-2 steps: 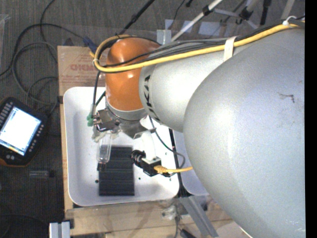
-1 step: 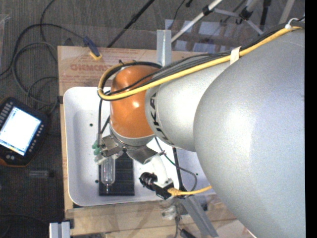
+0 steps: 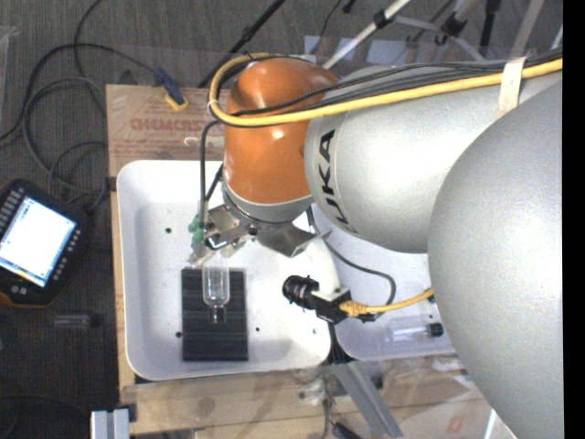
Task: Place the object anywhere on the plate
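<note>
Grey arm (image 3: 475, 208) foremost; gripper (image 3: 216, 286) directly over black plate (image 3: 215, 327).

We see grey carpet (image 3: 55, 53) crossed by black cables (image 3: 91, 26), a lit handheld screen (image 3: 35, 242) left of the wooden bench (image 3: 146, 117), and tripod legs (image 3: 457, 7) beyond it.

Grey arm (image 3: 411, 172) with orange band reaches from right over left shallow white bin (image 3: 146, 245). Gripper (image 3: 216, 286) sits above a black ribbed rectangular plate (image 3: 215, 332) in that bin. Small clear cylindrical object (image 3: 216, 284) overlaps the plate's upper part. Clear syringe-like tube (image 3: 416, 332) lies in right bin.
</note>
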Tool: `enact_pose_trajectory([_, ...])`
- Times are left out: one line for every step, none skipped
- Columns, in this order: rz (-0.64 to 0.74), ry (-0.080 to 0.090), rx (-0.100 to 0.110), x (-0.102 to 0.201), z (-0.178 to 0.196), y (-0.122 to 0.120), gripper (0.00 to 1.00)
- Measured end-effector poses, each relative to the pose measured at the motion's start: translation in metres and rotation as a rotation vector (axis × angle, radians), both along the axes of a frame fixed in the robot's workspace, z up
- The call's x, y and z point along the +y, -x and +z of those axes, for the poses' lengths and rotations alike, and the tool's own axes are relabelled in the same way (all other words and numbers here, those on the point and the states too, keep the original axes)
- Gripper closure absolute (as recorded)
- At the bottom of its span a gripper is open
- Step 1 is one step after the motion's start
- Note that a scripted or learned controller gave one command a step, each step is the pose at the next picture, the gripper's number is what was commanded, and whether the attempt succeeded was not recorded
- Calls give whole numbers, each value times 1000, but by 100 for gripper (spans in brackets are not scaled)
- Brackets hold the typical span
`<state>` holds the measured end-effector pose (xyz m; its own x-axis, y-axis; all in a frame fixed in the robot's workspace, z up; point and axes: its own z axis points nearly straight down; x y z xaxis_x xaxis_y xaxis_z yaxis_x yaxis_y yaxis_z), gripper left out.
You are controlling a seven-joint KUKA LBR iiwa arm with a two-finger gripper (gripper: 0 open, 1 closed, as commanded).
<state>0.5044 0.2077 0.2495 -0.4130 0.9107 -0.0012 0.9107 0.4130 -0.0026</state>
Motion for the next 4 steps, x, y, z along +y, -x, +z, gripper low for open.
enact_pose_trajectory([-180,1,1,17,-66,-70,100])
enact_pose_trajectory([-97,0,5,18,-119,23,100])
enact_pose_trajectory([50,-1,1,-26,-100,-66,100])
enact_pose_trajectory([181,0,1,-2,-54,-10,100])
